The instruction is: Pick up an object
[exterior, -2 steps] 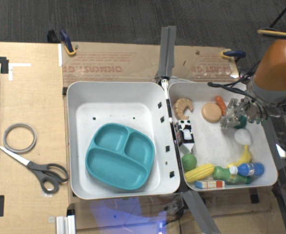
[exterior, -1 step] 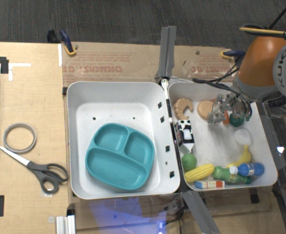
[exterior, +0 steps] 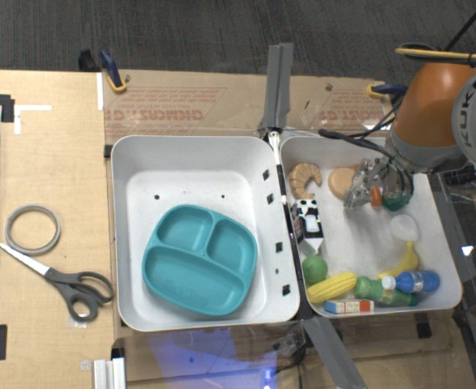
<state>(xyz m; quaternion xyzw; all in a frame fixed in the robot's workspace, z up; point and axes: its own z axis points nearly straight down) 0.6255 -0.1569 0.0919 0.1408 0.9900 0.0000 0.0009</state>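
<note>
Two bins: side by side on the bench [exterior: 43, 136], the left bin [exterior: 132, 168] and the right bin [exterior: 444, 241].
Landmark: the teal divided plate [exterior: 200, 258], lying flat in the left bin.
Gripper: the gripper [exterior: 366, 186] is right of the plate, low over the far part of the right bin; I cannot tell how it is set or whether it has anything.
Near the gripper: a croissant [exterior: 306, 178] and a tan round piece [exterior: 341, 182] sit just on its plate side, and a green round thing [exterior: 397, 200] is right against it.
Front row: right of the plate, along the near wall, a corn cob [exterior: 330, 286], a green bottle [exterior: 383, 289] and a banana [exterior: 406, 259].
Also: scissors [exterior: 59, 280] and a tape ring [exterior: 32, 228] lie left of the plate, outside the bins.
</note>
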